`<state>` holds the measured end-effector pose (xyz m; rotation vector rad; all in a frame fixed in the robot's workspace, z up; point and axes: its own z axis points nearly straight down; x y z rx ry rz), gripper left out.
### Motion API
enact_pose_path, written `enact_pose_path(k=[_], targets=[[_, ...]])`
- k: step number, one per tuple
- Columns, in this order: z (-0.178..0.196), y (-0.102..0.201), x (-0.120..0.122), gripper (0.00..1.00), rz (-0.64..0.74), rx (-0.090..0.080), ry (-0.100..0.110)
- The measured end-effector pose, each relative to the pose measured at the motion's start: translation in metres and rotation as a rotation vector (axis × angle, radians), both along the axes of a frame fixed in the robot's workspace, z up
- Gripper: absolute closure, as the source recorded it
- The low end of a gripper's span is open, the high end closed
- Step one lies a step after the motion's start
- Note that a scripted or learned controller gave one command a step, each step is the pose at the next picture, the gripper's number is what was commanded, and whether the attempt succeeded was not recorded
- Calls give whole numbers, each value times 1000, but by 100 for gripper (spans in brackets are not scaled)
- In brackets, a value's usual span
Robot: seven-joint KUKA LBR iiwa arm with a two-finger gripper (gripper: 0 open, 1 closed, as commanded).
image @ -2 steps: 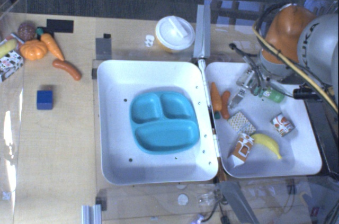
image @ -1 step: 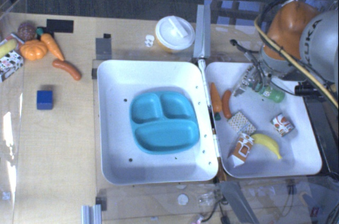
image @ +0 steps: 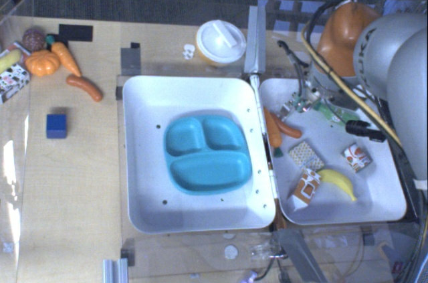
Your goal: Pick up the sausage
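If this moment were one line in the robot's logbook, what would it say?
gripper: over right bin | sausage: lying near bin's left wall beside carrot, not lifted | left bin: holds blue tray

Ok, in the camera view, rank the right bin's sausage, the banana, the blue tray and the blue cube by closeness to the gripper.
From the gripper:
1. Sausage, just below it, right bin.
2. Banana, lower right bin.
3. Blue tray, left bin.
4. Blue cube, bench, far left.

2 bins (image: 140,208), 2 sausages (image: 85,87), 2 carrots (image: 65,59), 1 banana (image: 338,182), 1 tray (image: 207,154).
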<state>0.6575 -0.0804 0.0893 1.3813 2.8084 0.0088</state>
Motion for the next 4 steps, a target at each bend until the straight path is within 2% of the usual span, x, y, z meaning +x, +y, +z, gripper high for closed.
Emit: enact_pose_path(k=[2,3,4], targets=[[23,2,5,100,7,-1,-14],[23,2,4,0,8,0,-10],[0,-11,-16,0,99,-5,-1]])
